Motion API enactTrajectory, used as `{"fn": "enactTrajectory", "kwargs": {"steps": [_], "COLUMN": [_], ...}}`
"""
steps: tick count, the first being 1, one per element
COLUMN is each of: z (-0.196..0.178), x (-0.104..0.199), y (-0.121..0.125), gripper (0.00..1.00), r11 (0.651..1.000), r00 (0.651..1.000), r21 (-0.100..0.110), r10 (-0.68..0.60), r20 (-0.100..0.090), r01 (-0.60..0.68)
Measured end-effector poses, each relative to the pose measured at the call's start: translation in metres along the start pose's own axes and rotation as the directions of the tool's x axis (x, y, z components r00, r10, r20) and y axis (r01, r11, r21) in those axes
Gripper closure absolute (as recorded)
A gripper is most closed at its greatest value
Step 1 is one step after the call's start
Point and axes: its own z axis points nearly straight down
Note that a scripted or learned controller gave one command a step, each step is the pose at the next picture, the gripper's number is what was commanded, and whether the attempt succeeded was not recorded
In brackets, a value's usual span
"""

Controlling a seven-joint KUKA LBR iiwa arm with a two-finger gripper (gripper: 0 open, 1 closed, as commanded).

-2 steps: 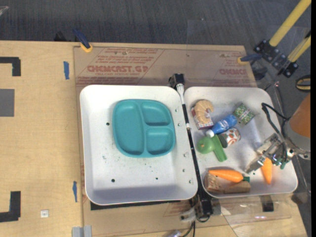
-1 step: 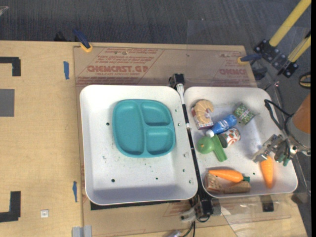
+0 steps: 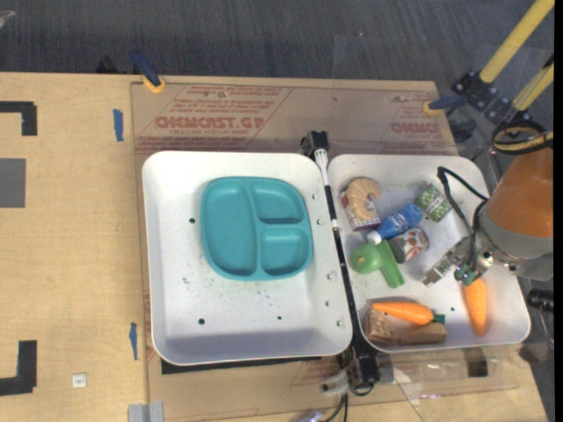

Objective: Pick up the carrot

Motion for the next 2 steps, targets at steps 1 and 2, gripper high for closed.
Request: {"fn": "enactTrajectory", "kwargs": {"steps": [1, 2], "z": [0.000, 0.015], "x": [-0.001, -0.033], "y": [-0.001, -0.049], "gripper": [0.00, 0.00], "r11": [1.000, 0.967], "r00": [1.000, 0.967], "r21": [0.001, -0.002], "r10": [0.003, -0.255], "r20": [0.000, 0.006], "r01": [-0.003, 0.255]}}
